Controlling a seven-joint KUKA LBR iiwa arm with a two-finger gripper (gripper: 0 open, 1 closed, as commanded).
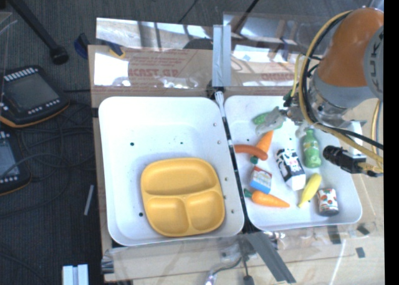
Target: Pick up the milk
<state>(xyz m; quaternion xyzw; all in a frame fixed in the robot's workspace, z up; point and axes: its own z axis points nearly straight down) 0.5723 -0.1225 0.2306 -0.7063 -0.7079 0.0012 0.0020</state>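
Milk carton [290,168] is lying in the right bin [349,215], green bottle [311,150] just beside it; arm [349,59] is hovering above; finger state cannot be told.

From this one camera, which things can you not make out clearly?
- Gripper: the arm's wrist covers it, so its state is unclear.
- Milk label: too small to read.
- Can label: too small to read.
- Green bottle: its top sits under cables.
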